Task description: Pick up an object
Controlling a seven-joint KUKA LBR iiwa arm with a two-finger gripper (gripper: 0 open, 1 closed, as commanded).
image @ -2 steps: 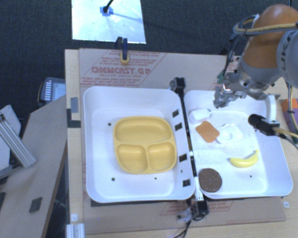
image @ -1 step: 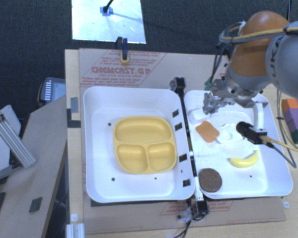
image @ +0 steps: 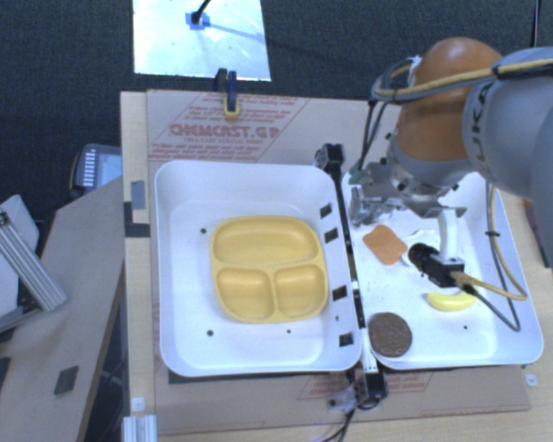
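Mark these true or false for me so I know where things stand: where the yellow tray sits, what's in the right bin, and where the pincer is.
1. The yellow divided tray lies in the left bin. True.
2. The brown round disc sits inside the tray's compartments. False: it lies in the right bin, near its front left corner.
3. The pincer is over the right bin, close to the divider between the bins. True.
4. The orange flat piece is in the left bin. False: it lies in the right bin, just in front of the pincer.
5. A yellow banana-shaped piece lies in the right bin. True.
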